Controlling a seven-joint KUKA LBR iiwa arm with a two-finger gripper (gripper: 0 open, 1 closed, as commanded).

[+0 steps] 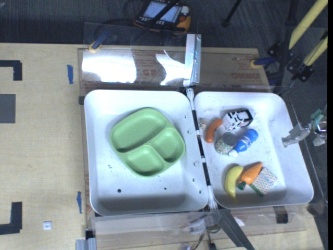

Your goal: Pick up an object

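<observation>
At right bin (276,113), toys cluster tightly: banana (232,179) touching carrot (250,173), blue bottle (244,140) against ball. Gripper (304,133) at bin's right rim, jaws' state unclear. Risk: snagging a neighbour.

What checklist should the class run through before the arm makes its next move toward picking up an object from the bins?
1. Objects available to pick: ok. The right bin holds a banana, a carrot, a blue bottle and other small items.
2. Gripper clear of the objects: ok. It sits at the right bin's right rim, apart from them.
3. Gripper free of any load: ok. Nothing shows between its fingers.
4. Fingers open enough to grasp: cannot tell.
5. Target standing free: not ok. The banana and carrot lie touching, and the bottle is crowded by its neighbours.
6. Left bin: ok. It holds a green divided plate, away from the gripper.
</observation>
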